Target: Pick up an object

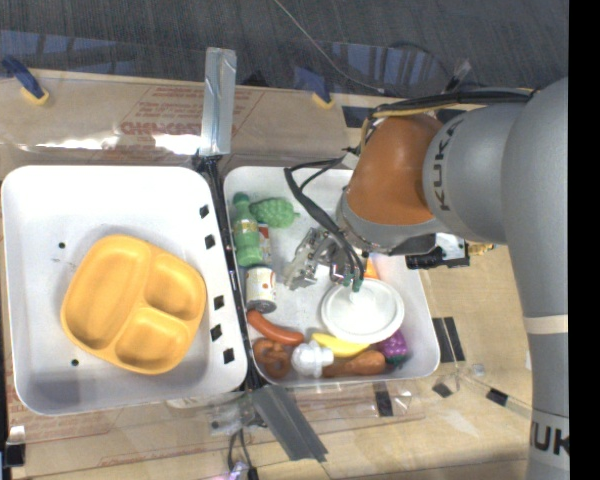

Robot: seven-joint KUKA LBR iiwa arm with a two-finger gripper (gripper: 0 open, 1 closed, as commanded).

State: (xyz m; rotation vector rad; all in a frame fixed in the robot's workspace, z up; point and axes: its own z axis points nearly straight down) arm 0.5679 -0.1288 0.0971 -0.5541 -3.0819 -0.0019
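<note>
The right bin [420, 353] holds a pile of toy food. A green bottle [246, 234] and green lettuce-like piece [273, 211] lie at its far left. A small can [261, 287] rests below the bottle. An orange sausage [276, 327], a brown piece [272, 359], a yellow banana [340, 346], a white plate [362, 311] and purple grapes [394, 347] fill the near part. My gripper [316, 258] hangs over the bin's middle, just above and left of the white plate. Nothing shows between its fingers.
The left bin [40, 198] holds a yellow divided tray [133, 302]. A black divider with clips [216, 268] separates the bins. The grey and orange arm [430, 178] covers the right bin's far right part. Cardboard and tape lie behind the bins.
</note>
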